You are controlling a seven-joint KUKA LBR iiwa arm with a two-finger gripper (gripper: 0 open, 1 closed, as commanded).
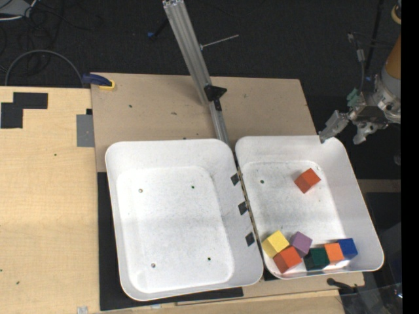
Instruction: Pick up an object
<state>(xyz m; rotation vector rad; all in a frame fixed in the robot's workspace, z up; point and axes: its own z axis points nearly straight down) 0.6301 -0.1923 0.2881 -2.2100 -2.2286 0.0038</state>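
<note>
Gripper [347, 131] with fingers spread apart and holding nothing, above the far right corner of the right bin [357, 195], well apart from the red block [307, 180] lying alone inside.

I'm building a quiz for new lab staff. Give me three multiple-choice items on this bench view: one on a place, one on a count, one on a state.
1. Where does the lone orange-red block lie?
A. left bin
B. right bin, apart from the cluster
C. on the bench

2. How many blocks sit in the right bin?
A. four
B. nine
C. seven

3. How do the gripper fingers stand?
A. open, holding nothing
B. shut on a blue block
C. shut on a yellow block

Answers: 1 B, it sits alone toward the bin's far side. 2 C, six clustered at the near edge plus the loner. 3 A, both fingers are spread over the bin's far right corner.
</note>
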